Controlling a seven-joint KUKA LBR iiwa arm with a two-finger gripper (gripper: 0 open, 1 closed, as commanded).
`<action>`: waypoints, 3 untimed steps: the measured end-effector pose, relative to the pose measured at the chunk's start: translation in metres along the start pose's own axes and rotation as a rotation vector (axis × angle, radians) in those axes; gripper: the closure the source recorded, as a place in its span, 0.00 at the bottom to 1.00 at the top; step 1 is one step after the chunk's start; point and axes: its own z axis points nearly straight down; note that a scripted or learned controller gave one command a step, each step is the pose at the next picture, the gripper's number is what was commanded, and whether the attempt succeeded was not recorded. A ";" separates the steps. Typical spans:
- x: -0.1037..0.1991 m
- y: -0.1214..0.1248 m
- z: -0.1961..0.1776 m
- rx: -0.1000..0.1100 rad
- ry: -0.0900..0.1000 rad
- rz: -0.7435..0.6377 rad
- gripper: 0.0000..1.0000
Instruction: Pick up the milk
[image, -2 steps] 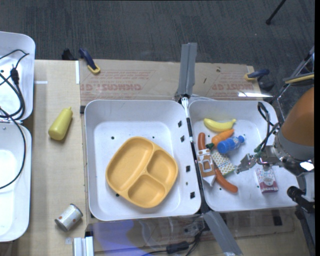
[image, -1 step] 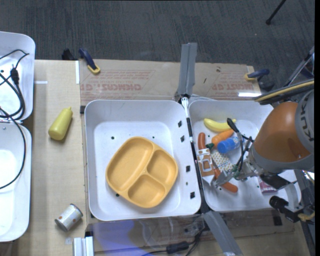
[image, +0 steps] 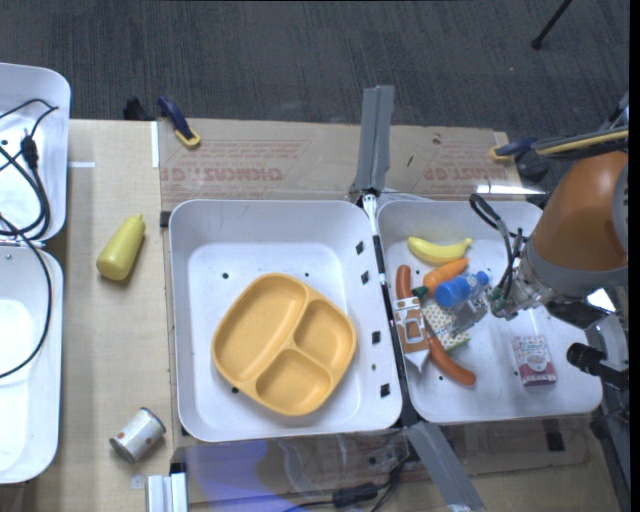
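A: Going across from the left, what is lying where?

B: A yellow mustard bottle (image: 121, 248) and a small can (image: 137, 433) are sitting on the bench at the left. Then comes the left bin (image: 200, 235) with a yellow divided plate (image: 285, 344) in it. The right bin (image: 560, 400) is holding a banana (image: 439, 248), a carrot (image: 444, 272), a sausage (image: 452, 368) and a blue-capped bottle (image: 458, 291).

A: And the milk?

B: The milk carton (image: 533, 360) is resting at the right of the frame, on the right bin's floor, its long axis running roughly top to bottom.

A: How is it lying from the gripper?

B: The gripper (image: 505, 300) is hanging above and slightly left of it in the frame, nearer the pile of food than the carton. I'd judge it needs to shift down and right. I cannot tell whether it is open or closed.

A: Any writing?

B: Mirrored red lettering is showing on the cardboard (image: 270, 160) at the top, too unclear to read with confidence. The carton's pink label is too small.
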 end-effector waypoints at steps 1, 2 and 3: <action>0.012 -0.004 0.034 -0.010 -0.005 -0.300 0.00; 0.007 0.045 0.034 -0.007 -0.010 -0.633 0.00; 0.101 0.064 -0.060 -0.002 -0.002 -0.811 0.00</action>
